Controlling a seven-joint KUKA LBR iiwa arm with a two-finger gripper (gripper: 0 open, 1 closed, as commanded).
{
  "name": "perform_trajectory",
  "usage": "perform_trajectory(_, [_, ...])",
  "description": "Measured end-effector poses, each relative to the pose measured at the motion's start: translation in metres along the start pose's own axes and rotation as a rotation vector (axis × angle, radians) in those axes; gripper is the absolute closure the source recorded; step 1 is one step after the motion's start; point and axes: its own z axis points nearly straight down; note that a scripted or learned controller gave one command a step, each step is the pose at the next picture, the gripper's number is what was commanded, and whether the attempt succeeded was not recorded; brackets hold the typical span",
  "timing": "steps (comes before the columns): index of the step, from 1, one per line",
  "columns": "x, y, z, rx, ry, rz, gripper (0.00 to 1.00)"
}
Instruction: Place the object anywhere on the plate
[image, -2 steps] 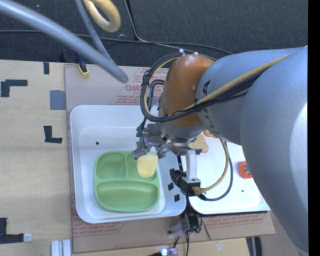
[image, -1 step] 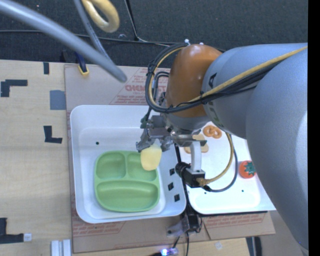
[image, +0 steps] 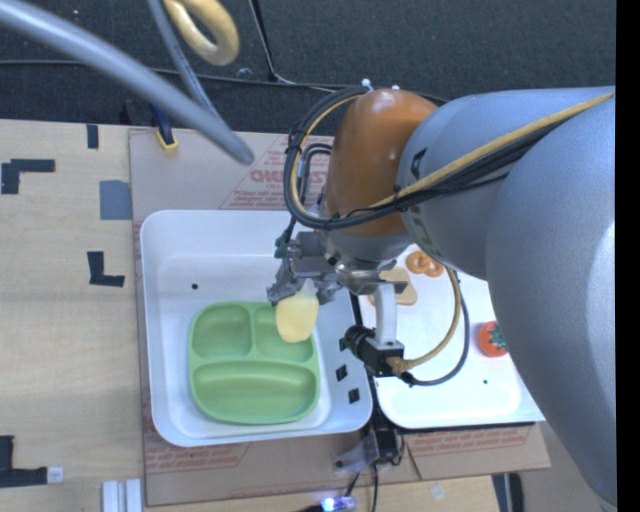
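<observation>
Lemon-yellow fruit (image: 296, 319), likely a toy lemon, hung directly under the end effector (image: 298, 292), at its six o'clock, pinched between the fingers and hovering over the upper-right compartment of the green divided plate (image: 250, 385) in the left bin (image: 165, 300). Judging from this, release needed little travel; the plate's wider tray lay toward seven o'clock.

Plate (image: 250, 385) in left bin (image: 165, 300), obj (image: 296, 320) above it.
</observation>
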Motion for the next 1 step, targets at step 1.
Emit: perform_trajectory(1, [-0.0002,0.0001,0.0,0.0,0.0,0.0,0.0])
